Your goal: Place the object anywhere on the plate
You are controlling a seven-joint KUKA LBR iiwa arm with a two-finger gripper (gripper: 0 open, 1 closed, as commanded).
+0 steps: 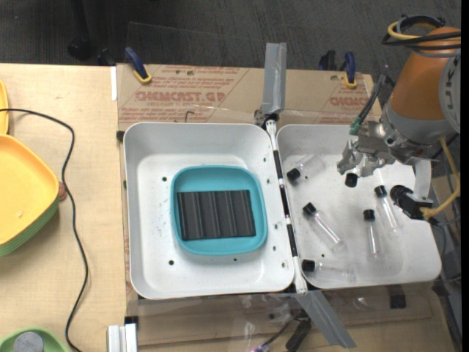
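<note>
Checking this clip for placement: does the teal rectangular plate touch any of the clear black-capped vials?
Apart. The camera view shows the teal rectangular plate in the left white bin, while the clear black-capped vials lie in the right white bin, with bin walls between.

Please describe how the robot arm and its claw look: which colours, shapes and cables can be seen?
The arm is a thick rounded body, orange on top with a grey part at its right side. A yellow cable loops over the top. Below sits a silver metal wrist block, and the small claw ends in a dark tip. A black fitting with a yellowish hose hangs at the side.
</note>
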